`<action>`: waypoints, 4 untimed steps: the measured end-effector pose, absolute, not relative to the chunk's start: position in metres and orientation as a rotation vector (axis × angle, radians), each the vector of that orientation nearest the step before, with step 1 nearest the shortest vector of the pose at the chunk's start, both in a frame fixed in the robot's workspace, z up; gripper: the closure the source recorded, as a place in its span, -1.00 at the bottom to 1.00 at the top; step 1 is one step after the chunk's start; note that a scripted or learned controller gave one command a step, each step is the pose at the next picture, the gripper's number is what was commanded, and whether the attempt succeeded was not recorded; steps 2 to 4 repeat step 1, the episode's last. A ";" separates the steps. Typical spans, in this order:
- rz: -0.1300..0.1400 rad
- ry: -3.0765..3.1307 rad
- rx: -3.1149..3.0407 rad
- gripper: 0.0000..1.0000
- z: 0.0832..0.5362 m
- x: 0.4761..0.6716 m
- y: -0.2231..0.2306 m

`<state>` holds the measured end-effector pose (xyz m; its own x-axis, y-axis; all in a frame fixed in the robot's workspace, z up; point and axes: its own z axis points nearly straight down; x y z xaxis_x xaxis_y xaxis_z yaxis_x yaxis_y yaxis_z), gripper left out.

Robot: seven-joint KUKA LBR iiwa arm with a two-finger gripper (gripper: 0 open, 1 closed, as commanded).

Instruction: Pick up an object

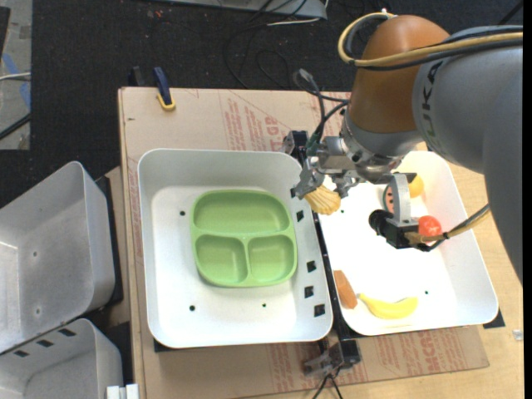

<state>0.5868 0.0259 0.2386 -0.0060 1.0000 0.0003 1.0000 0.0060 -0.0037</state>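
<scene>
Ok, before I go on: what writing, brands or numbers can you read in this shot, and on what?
"KU": the visible part of large lettering on the grey arm, cut off by the arm's curve.
Red print on the cardboard sheet behind the bins: reversed and too faint to read.
More red print on the cardboard's front edge: too blurred to read.

You see: brown tabletop (216,123); dark floor (75,32) behind it, strewn with black cables (274,52); blue-yellow clamp (164,90) at its far-left corner; grey tubs (46,248) left of it.
</scene>
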 end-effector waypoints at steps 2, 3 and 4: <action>0.001 -2.229 -2.210 1.00 0.234 0.574 0.089; 0.001 -2.229 -2.210 1.00 0.234 0.574 0.089; 0.001 -2.229 -2.210 1.00 0.234 0.574 0.089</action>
